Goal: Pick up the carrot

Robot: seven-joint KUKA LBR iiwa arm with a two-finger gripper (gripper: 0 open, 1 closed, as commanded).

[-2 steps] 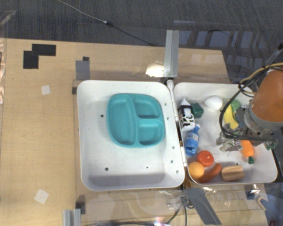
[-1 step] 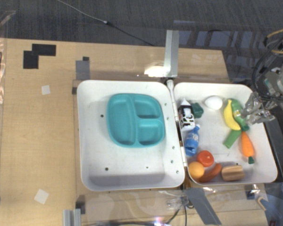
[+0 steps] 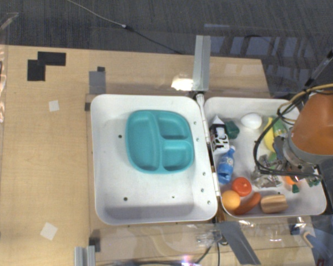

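Note:
A small orange piece with a green tip, which looks like the carrot [image 3: 292,182], lies in the right bin [image 3: 316,206] near its right wall, mostly hidden under the arm. My gripper [image 3: 276,175] hangs low over that spot, its metal parts just left of the orange piece. The arm's orange band [image 3: 321,125] covers much of what lies below.
The right bin also holds a bread roll [image 3: 273,203], a brown sausage [image 3: 248,203], an orange [image 3: 230,199], a red tomato [image 3: 242,185], a blue bottle [image 3: 226,165], a yellow banana [image 3: 269,134] and a white ball [image 3: 251,120]. A teal divided plate [image 3: 159,141] lies in the left bin [image 3: 108,204].

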